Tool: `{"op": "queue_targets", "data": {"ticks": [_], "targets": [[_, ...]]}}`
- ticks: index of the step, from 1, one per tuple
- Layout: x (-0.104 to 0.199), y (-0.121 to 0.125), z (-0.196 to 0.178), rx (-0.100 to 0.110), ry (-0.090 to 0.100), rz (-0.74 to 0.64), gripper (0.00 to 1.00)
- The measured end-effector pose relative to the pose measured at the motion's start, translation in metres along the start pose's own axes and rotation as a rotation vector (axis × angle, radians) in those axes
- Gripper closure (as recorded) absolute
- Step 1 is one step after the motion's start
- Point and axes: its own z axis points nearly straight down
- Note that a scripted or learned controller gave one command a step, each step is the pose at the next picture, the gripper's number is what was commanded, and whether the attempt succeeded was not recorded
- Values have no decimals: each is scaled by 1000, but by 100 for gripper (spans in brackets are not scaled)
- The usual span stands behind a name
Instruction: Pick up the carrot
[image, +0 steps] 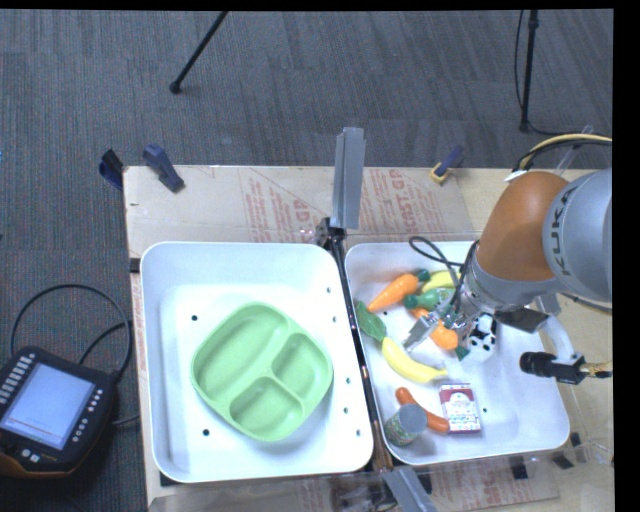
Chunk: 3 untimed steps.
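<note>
The right bin (548, 425) is crowded around the hand (437, 327), which hovers low with its fingers apart over an orange piece. The carrot (393, 291) lies just up and left of the hand, green top toward the divider. To my eye, it should shift that way, straddle the carrot's middle, and avoid the banana (410, 362) below.

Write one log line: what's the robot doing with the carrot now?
task: pick carrot | gripper: over right bin, beside banana | carrot: lying in bin, not held | green tray: left bin
</note>
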Motion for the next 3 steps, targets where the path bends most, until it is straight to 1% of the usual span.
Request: {"op": "queue_targets", "data": {"ticks": [1,2,3], "targets": [[-1,-1,-7,1,3,6,100],[48,32,-102,1,-1,240,100],[51,42,-99,2,-1,338,100]]}}
